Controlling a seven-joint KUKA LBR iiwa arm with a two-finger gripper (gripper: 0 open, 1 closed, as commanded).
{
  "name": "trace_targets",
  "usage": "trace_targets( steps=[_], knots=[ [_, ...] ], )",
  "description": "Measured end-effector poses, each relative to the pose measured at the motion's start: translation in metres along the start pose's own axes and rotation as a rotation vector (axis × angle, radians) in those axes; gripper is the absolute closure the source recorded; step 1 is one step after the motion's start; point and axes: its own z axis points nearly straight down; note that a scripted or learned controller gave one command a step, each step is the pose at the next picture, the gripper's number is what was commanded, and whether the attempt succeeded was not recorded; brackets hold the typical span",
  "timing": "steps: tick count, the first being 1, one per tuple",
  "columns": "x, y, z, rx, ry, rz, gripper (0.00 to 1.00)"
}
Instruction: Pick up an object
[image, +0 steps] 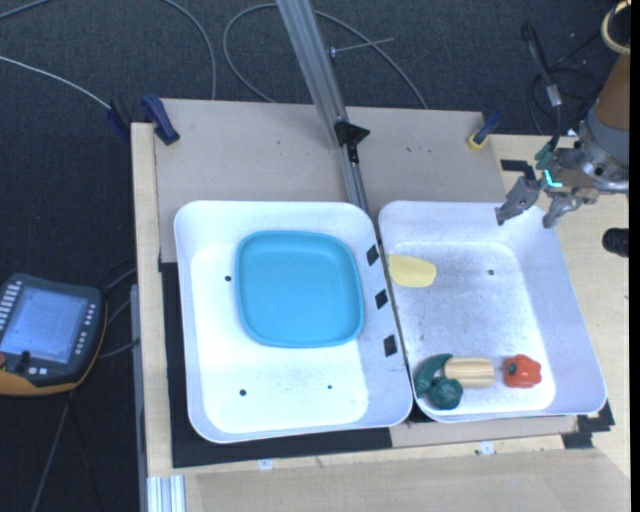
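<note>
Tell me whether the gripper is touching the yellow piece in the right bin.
Apart. The camera view shows the gripper over the bin's far right corner, with bare bin floor between it and the yellow piece.

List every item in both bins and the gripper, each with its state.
Gripper: open, holding nothing, above the right bin's far rim.
Blue plate: flat in the left bin.
Yellow piece: lying flat, right bin.
Green toy: lying against the tan block.
Tan block: on its side.
Red toy: lying, near rim.
</note>
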Motion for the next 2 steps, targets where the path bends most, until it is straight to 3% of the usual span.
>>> trace_targets(
  steps=[1, 2],
  knots=[
    [0.000, 0.000, 0.000, 0.000, 0.000, 0.000, 0.00],
    [0.000, -0.003, 0.063, 0.006, 0.001, 0.000, 0.00]
  ],
)
